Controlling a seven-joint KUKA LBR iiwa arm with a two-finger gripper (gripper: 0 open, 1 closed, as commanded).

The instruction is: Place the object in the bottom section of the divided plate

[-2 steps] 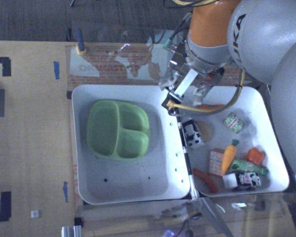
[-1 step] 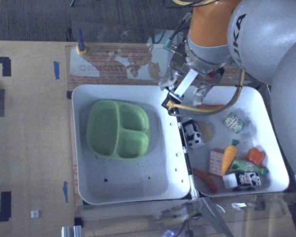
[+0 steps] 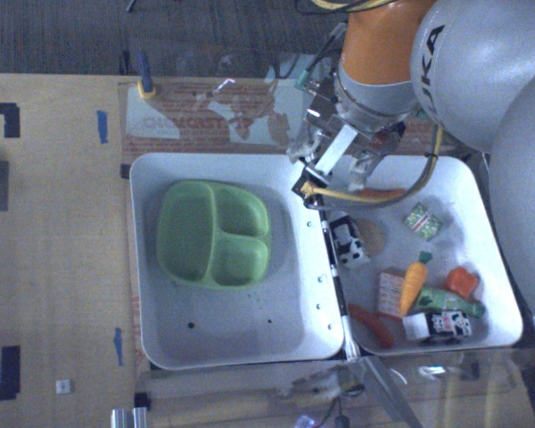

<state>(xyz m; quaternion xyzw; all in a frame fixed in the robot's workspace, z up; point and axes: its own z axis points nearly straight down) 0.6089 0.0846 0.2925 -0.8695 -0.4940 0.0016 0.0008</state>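
Observation:
The green divided plate lies in the left bin, with one long section on its left and two smaller ones on its right. My gripper hangs over the top left corner of the right bin, well to the right of the plate. Just below it stands a black-and-white cow toy, and a thin red-orange piece shows at the gripper's lower edge. I see nothing clearly held.
The right bin also holds a carrot, a green-and-white carton, a red piece, a red chili, a pink box and a black-and-white box. The bins' shared wall runs between plate and toys.

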